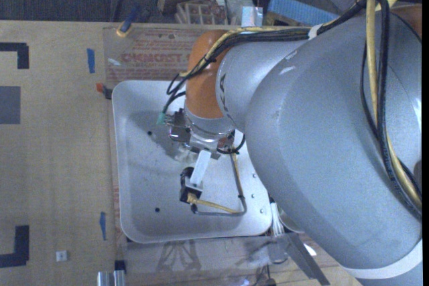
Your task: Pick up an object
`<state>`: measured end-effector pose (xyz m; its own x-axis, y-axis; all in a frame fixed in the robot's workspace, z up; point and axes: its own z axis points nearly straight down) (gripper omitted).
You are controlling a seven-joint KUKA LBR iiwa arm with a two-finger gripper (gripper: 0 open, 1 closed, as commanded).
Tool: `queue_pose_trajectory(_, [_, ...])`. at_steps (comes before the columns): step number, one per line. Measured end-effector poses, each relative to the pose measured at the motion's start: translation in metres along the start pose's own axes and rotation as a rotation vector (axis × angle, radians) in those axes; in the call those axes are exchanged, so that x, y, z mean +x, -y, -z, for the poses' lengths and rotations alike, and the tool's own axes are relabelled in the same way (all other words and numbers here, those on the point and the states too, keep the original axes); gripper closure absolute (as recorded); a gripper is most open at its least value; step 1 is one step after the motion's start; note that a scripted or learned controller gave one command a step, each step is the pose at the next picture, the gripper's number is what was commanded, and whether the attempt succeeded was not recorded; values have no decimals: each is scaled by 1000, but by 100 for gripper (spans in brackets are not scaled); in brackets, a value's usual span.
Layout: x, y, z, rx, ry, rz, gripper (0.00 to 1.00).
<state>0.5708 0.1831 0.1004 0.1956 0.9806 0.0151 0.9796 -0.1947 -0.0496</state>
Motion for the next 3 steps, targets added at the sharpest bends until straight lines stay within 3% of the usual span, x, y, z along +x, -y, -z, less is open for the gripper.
queue_pose_trajectory(1, [-50,35,84,-44,20,172,100])
queue_pose_trajectory(2, [2,69,14,-44,14,-128,100])
queue_pose_trajectory(3, [-17,48,-11,-47,16,349,100])
